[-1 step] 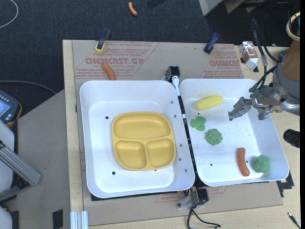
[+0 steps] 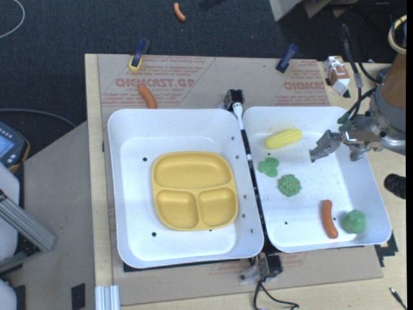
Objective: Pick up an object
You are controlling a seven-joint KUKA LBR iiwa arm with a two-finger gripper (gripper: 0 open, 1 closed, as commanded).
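The right bin [image 2: 377, 192] holds several toy foods: a yellow corn cob [image 2: 284, 138], a small green leafy piece [image 2: 268, 167], a knobbly green ball [image 2: 290, 185], an orange-red sausage [image 2: 330, 218] and a smooth green ball [image 2: 353, 221]. My gripper [image 2: 339, 151] hangs over the bin's upper right part, to the right of the corn cob. It is open, its grey fingers [image 2: 321, 148] are spread, and nothing sits between them.
A yellow three-compartment plate [image 2: 193, 190] lies in the left bin [image 2: 122, 173]. An orange sausage [image 2: 148, 96] rests on the board behind that bin. Blue clamps [image 2: 139, 55] [image 2: 287, 57] grip the board's far edge. Another sausage [image 2: 179, 11] lies on the dark floor.
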